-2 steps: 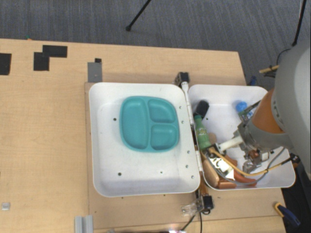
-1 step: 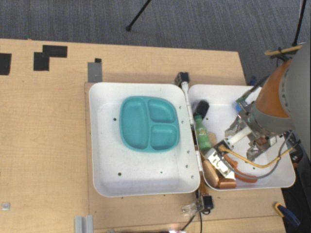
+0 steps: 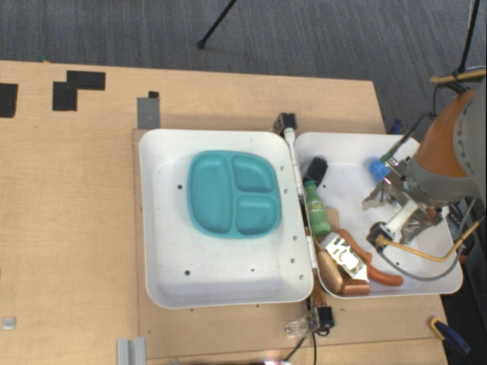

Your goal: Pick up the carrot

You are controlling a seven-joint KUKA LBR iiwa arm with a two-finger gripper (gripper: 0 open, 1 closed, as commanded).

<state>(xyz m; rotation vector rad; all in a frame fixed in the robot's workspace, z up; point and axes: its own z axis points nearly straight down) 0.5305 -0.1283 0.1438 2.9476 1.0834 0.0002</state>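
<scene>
The carrot point(image 3: 356, 249) is a slim orange piece lying slantwise near the front of the right bin point(image 3: 426, 284). Its left end is tucked beside a white and black card point(image 3: 342, 255). My gripper point(image 3: 377, 218) hangs over the middle of the right bin, up and to the right of the carrot and apart from it. It stands open, with one finger point(image 3: 374, 200) toward the back and the other toward the front, and only bare bin floor shows between them.
A red-orange sausage-shaped piece point(image 3: 385, 279) and a brown roll point(image 3: 339, 277) lie at the right bin's front wall. A green bottle point(image 3: 316, 213), a black object point(image 3: 316, 169) and a blue item point(image 3: 379, 169) also sit there. The left bin point(image 3: 175, 280) holds a teal divided plate point(image 3: 232, 194).
</scene>
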